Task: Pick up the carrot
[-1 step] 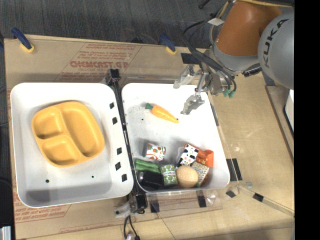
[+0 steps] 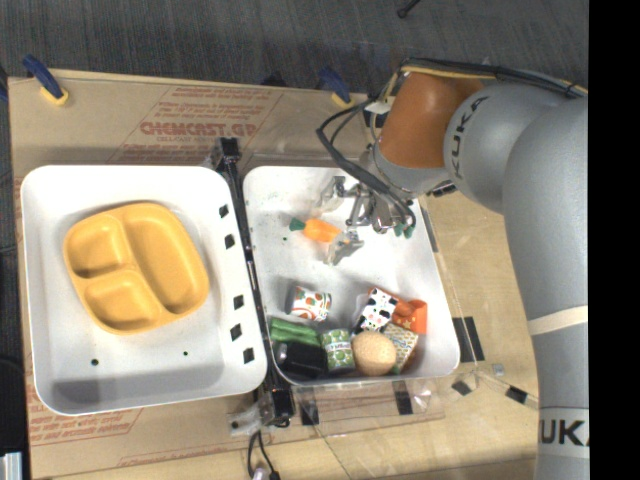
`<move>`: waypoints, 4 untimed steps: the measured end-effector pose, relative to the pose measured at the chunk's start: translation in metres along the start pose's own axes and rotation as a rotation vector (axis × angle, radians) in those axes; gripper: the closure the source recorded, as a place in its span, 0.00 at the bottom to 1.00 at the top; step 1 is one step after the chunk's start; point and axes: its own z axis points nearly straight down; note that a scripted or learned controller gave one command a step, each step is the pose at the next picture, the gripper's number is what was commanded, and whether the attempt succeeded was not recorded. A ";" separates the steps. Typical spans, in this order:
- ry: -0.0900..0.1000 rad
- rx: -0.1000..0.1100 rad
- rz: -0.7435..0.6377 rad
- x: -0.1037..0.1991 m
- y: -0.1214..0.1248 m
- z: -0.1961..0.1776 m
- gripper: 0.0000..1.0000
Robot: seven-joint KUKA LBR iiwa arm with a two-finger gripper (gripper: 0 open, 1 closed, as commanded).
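Bins sit side by side on the bench. Left bin point(image 2: 40, 298) holds a yellow tray point(image 2: 135, 264) with three parts. Right bin point(image 2: 425, 268) has the carrot point(image 2: 318, 230) in its far half. It is small and orange, with a green tip pointing left. The gripper point(image 2: 350, 223) is just right of the carrot, right next to it. Its fingers are spread apart and hold nothing. Small toys point(image 2: 350, 333) crowd the near end of that bin.
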 end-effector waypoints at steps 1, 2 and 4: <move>-0.012 0.002 0.263 0.025 0.015 0.000 0.00; -0.016 0.003 0.255 0.023 0.017 -0.012 1.00; -0.011 0.001 0.435 0.047 0.023 0.001 0.00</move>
